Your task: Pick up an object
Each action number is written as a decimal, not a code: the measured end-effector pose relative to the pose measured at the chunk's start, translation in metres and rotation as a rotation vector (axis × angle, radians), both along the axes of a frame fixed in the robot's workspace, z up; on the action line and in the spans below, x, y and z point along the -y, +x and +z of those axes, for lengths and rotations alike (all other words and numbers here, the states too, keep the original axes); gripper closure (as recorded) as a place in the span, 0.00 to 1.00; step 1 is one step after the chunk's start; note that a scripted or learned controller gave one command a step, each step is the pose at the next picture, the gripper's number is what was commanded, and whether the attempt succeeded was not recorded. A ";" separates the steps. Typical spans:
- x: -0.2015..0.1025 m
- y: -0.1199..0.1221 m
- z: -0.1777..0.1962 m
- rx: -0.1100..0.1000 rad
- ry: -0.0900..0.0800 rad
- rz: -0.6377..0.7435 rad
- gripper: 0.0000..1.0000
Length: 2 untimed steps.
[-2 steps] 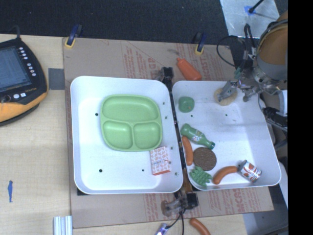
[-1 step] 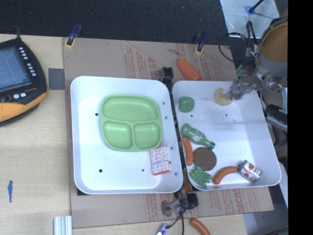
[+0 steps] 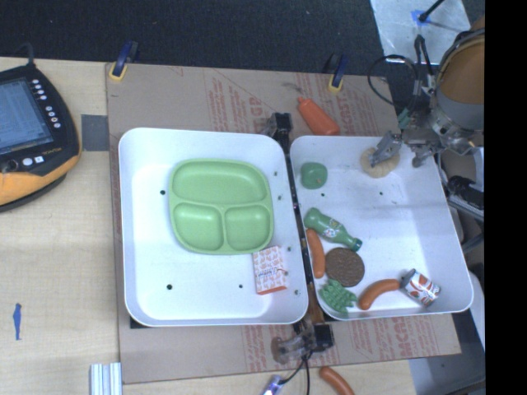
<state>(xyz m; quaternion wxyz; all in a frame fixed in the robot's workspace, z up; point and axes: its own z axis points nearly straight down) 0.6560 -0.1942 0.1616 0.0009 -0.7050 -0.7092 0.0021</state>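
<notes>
My gripper point(image 3: 404, 152) hangs over the back right corner of the right bin point(image 3: 445, 220), open, with its fingers spread apart. A small beige round piece point(image 3: 378, 165) lies on the bin floor just under the left fingertip point(image 3: 385, 148); it is not between the fingers. Further forward in this bin lie a green round lid point(image 3: 313, 174), a green bottle point(image 3: 332, 227), an orange sausage point(image 3: 316, 253), a brown patty point(image 3: 344, 266), a green leafy toy point(image 3: 336, 295), another sausage point(image 3: 378, 293) and a small can point(image 3: 420, 286).
The left bin point(image 3: 144, 245) holds a green divided plate point(image 3: 221, 205) and a small printed packet point(image 3: 269, 270). An orange carrot point(image 3: 317, 117) lies behind the bins and a sausage point(image 3: 336, 378) in front. A control pendant point(image 3: 33, 134) sits far left.
</notes>
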 end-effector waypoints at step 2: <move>-0.033 -0.001 -0.014 -0.002 0.001 -0.004 0.00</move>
